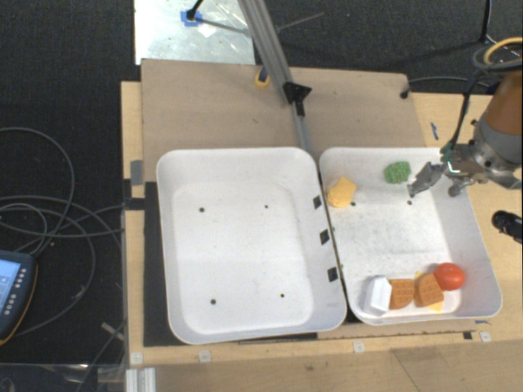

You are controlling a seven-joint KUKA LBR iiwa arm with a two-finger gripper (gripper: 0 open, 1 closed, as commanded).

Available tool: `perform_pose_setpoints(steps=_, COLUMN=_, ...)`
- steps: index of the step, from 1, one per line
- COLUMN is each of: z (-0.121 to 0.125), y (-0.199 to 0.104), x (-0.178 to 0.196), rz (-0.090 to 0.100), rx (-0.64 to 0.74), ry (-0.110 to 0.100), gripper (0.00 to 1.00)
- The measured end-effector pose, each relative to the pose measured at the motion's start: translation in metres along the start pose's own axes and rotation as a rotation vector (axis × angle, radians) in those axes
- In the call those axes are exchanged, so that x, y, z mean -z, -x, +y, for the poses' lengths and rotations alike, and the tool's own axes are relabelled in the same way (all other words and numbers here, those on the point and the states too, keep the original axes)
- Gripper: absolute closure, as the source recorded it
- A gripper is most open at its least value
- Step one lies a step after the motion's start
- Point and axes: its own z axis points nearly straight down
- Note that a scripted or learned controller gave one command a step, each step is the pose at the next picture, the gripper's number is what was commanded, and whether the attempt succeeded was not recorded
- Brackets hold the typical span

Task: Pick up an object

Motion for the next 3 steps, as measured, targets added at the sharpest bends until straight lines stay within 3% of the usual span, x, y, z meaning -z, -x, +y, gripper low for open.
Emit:
perform_pose_setpoints(steps=1, z=0.001, y=0.000, x=0.002, rz=-0.002, rx=0.002, ry=0.003, gripper=0.00)
perform_pose_setpoints(steps=3, z=0.002, y=0.005, x=-0.111, rz=0.000, rx=-0.003, ry=-0.001, gripper=0.00)
